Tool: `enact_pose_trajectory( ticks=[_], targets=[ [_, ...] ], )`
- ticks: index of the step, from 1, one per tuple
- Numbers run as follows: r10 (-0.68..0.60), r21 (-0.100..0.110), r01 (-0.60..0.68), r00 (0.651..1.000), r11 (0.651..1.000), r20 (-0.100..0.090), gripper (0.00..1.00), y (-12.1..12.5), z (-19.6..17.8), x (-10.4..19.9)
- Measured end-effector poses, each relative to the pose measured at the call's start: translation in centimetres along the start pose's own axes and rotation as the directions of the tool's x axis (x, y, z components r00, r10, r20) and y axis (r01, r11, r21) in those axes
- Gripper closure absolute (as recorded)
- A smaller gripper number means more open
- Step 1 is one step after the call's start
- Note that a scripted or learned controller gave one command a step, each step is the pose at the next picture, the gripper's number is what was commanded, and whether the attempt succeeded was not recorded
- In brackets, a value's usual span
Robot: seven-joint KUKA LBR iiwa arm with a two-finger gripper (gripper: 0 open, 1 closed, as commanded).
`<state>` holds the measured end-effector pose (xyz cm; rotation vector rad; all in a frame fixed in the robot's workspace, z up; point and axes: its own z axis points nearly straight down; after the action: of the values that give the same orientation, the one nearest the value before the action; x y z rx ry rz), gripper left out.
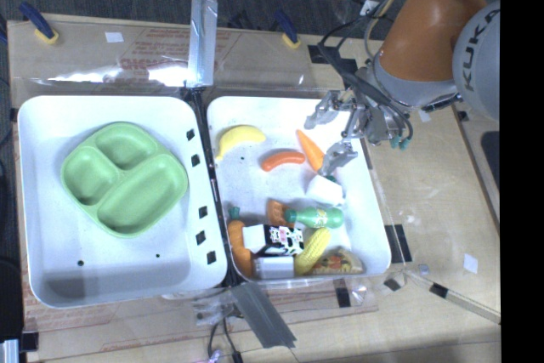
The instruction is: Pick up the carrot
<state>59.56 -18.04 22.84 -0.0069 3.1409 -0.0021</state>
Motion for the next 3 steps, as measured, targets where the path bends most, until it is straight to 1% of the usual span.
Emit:
enact_pose_trajectory(
  ticks=[1,2,3],
  targets=[
    [0.039,-0.004,-0.039,0.999,0.999,-0.009,0.0,-2.7,9.9,-3.8],
    [0.158,-0.001,-0.158,0.988,0.988,-0.001,0.0,-2.9,13.6,-3.4],
    [0.149,0.0,-0.149,0.989,0.989,0.005,1.0,-2.7,12.3,-3.7]
  ],
)
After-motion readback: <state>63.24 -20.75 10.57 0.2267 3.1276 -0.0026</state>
